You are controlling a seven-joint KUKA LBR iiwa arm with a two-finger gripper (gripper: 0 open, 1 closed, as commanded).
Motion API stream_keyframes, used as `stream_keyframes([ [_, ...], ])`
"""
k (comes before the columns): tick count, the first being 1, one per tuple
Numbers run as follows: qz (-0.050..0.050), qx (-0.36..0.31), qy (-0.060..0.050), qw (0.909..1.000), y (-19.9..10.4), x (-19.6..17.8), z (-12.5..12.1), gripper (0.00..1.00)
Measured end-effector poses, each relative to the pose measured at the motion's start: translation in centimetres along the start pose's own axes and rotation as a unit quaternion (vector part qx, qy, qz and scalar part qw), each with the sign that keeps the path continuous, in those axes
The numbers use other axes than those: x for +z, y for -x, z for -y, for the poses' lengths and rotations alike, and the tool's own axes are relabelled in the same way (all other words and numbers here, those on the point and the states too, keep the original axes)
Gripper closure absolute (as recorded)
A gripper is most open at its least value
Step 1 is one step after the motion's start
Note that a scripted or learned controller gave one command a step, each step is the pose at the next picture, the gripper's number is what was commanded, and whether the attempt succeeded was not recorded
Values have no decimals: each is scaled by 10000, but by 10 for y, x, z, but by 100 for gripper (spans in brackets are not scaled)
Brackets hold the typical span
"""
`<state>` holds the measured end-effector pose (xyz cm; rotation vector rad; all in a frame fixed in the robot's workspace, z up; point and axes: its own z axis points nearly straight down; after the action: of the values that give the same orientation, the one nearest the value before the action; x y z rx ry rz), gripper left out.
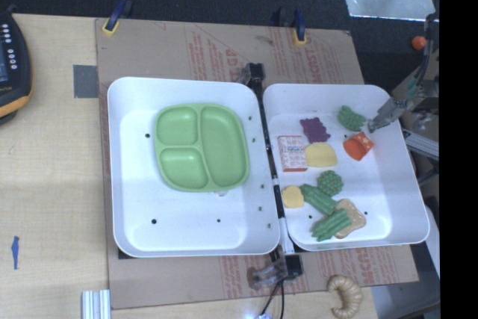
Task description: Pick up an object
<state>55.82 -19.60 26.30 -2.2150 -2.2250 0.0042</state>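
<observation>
Camera view: claw (379,120) seemingly over right bin (403,194) edge

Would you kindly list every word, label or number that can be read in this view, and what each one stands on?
None can be read.
Cardboard sheet: red print, too blurred to read.
Small white packet in the right bin: red print, too small.
Handheld pendant at the left edge: buttons, illegible.
</observation>
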Motion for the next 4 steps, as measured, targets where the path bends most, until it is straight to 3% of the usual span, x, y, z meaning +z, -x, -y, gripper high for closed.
stream_keyframes([
  [1,11,-28,2,10000,8,87,-59,0],
  [2,9,-25,0,10000,15,175,-99,0],
  [3,-12,-34,-11,10000,-55,171,-99,0],
  [4,-4,-21,-18,10000,-77,171,-99,0],
])
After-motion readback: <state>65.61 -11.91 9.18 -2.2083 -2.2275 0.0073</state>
